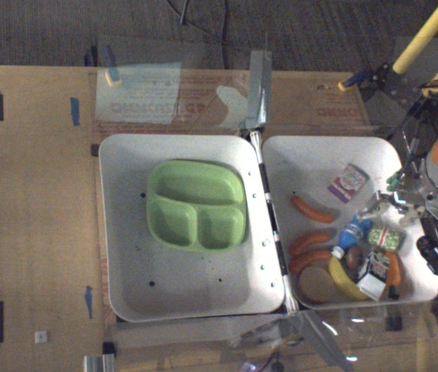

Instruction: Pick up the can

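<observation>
Both white bins (pixel 125 231) look like smooth moulded plastic with a slight sheen; the left bin holds a green divided tray (pixel 197 204) of matt plastic. The bench (pixel 32 231) is flat, matt brown board like cardboard, marked with blue tape (pixel 74 111). A clear glossy sheet (pixel 145 91) lies at its far edge. The yellow banana (pixel 345 279) looks like smooth, shiny plastic.
</observation>
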`<state>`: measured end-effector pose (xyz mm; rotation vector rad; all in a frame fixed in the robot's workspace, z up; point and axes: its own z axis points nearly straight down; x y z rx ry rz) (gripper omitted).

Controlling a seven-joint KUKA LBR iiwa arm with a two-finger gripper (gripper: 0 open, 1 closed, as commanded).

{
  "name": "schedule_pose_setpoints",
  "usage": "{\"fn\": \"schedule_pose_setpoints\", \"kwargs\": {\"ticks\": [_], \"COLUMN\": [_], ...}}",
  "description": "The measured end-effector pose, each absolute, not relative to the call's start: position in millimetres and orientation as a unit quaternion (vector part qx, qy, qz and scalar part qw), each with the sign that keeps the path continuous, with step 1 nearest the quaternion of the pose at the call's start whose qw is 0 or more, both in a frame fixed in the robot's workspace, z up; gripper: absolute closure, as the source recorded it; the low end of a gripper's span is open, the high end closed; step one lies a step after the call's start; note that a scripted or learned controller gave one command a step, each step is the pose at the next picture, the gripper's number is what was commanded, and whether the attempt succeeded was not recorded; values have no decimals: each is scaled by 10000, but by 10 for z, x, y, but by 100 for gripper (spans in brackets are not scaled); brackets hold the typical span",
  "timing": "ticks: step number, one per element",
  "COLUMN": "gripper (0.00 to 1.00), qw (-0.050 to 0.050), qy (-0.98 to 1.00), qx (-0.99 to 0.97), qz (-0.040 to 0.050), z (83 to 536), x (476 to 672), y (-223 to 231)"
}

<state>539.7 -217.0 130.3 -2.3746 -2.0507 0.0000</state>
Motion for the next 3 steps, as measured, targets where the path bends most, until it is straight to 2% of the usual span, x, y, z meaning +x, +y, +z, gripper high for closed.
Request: {"fn": "schedule_pose_setpoints", "kwargs": {"ticks": [1, 2, 3], "gripper": [0, 100, 100], "qw": [-144, -154, -3], "qy": [-6479, -6467, -5373], "qx": [-7614, -7624, -8434], "qz": [-176, -162, 4], "z": [1040, 1137, 2133], "x": [5238, 5234, 5451], "y": [-2086, -2113, -1855]}}
